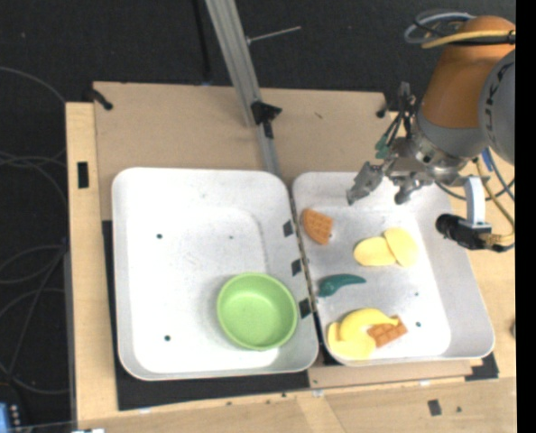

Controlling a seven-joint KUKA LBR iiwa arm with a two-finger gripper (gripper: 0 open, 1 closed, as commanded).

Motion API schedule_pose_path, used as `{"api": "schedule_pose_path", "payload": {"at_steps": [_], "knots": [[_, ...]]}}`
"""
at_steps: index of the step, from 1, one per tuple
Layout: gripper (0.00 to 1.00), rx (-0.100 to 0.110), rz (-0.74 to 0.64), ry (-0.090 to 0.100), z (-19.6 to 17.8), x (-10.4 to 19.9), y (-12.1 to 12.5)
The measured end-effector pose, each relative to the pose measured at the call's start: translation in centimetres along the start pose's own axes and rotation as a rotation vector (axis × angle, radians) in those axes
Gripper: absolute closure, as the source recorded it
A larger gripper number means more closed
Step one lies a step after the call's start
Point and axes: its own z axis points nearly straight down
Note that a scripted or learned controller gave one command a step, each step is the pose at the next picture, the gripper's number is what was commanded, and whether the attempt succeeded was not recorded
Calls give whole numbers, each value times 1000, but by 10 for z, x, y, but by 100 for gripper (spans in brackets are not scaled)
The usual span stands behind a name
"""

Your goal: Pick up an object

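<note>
My gripper (382, 189) hangs over the far edge of the right bin (457, 309), fingers spread open with nothing between them. Below it in that bin lie an orange ridged piece (318, 226), a pale yellow two-part object (386, 248), a small teal curved piece (339, 283), and a yellow banana-like object (355, 330) with a small orange waffle piece (387, 332) on it. The orange ridged piece is nearest, down and left of the fingers. A green bowl (257, 309) sits in the left bin (160, 215), near its front right corner.
A metal pole (236, 57) slants up from the bench behind the seam between the bins. A black fitting with a cable (466, 231) hangs at the right bin's right edge. Both bins rest on a brown board (160, 124).
</note>
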Motion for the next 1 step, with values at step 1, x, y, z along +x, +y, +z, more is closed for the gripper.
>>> {"api": "schedule_pose_path", "payload": {"at_steps": [1], "knots": [[0,0,0,0,43,-3,2]]}}
